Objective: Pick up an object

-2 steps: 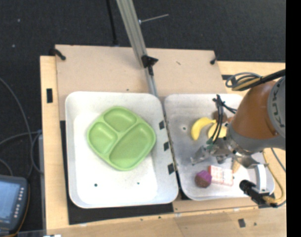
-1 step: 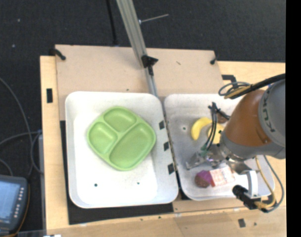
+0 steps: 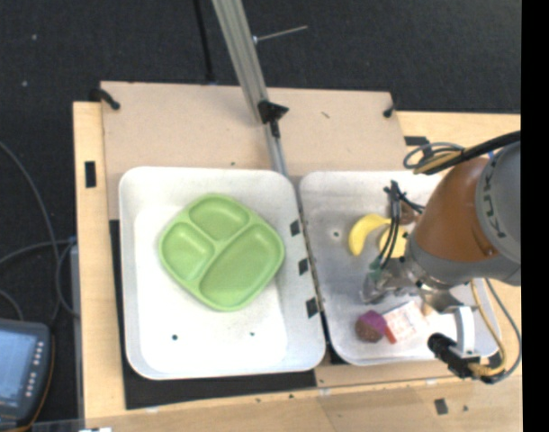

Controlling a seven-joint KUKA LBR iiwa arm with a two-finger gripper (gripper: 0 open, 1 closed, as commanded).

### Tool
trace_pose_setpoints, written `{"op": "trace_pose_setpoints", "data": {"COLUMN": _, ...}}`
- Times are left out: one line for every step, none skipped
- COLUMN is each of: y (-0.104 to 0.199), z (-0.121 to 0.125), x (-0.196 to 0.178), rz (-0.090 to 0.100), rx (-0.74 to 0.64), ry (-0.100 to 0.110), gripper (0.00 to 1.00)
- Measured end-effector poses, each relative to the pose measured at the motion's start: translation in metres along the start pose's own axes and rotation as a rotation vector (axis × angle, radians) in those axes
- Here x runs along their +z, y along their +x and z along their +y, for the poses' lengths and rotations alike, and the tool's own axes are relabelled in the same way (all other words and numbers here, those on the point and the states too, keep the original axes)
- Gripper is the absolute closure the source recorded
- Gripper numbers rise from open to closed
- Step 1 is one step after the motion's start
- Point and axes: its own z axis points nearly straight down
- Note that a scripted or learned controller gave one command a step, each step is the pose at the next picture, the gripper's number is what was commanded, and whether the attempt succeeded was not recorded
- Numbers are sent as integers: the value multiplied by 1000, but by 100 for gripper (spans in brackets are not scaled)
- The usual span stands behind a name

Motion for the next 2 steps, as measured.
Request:
{"op": "trace_pose_setpoints", "data": {"y": 0, "z": 6, "x": -64, "rz": -2, "rx": -8, "ry": -4, "gripper": 100}}
{"op": "trace_pose_setpoints", "data": {"y": -3, "z": 18, "x": -118, "rz": -2, "rx": -8, "ry": -3, "gripper": 100}}
